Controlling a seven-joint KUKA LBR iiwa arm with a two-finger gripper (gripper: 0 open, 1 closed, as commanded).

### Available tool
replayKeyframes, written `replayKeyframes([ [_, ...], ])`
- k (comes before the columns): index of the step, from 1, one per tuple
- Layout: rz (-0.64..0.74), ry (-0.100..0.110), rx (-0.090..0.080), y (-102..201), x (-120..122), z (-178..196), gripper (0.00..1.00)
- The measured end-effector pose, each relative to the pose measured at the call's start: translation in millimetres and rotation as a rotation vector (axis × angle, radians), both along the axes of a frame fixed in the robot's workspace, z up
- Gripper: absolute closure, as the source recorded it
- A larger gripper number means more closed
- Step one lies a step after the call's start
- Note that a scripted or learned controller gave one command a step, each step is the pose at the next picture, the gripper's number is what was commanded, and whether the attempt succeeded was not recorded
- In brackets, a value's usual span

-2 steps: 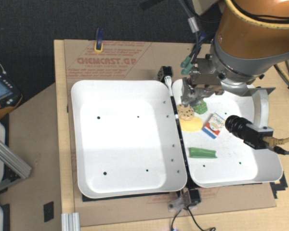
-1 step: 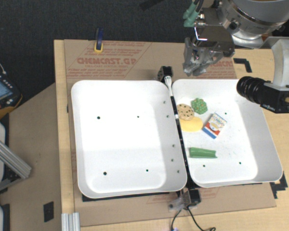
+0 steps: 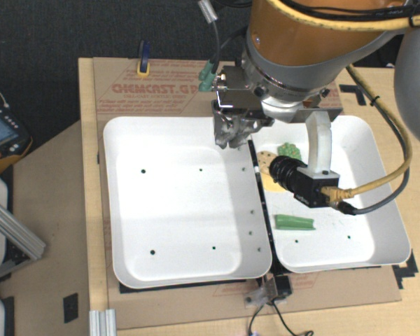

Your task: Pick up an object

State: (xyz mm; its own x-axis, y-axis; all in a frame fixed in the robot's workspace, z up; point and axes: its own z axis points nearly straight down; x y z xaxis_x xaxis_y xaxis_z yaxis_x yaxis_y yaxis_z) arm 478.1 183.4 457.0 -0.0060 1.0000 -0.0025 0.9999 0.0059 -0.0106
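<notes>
In the right-hand shallow white bin [image 3: 378, 187] we see a flat green oblong piece [image 3: 295, 222] near the middle of its floor, a small knobbly green object [image 3: 289, 150] further back, and a pale yellowish flat piece [image 3: 269, 170] beside the divider. The grey two-finger gripper [image 3: 229, 140] hangs at the back edge of the left white bin [image 3: 175, 208]; we cannot tell its state. We judge a descent here risks striking the rim, with all objects well apart.
</notes>
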Motion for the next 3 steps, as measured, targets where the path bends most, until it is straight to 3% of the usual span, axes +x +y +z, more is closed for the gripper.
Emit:
replayKeyframes([
  [1, -0.004, -0.02, 0.007, 10.7, 1.4, 75.4, 1.0],
  [2, -0.003, -0.015, 0.004, 11.0, 1.5, 81.9, 1.0],
  [3, -0.003, -0.013, 0.003, 11.0, 1.5, 81.3, 0.0],
])
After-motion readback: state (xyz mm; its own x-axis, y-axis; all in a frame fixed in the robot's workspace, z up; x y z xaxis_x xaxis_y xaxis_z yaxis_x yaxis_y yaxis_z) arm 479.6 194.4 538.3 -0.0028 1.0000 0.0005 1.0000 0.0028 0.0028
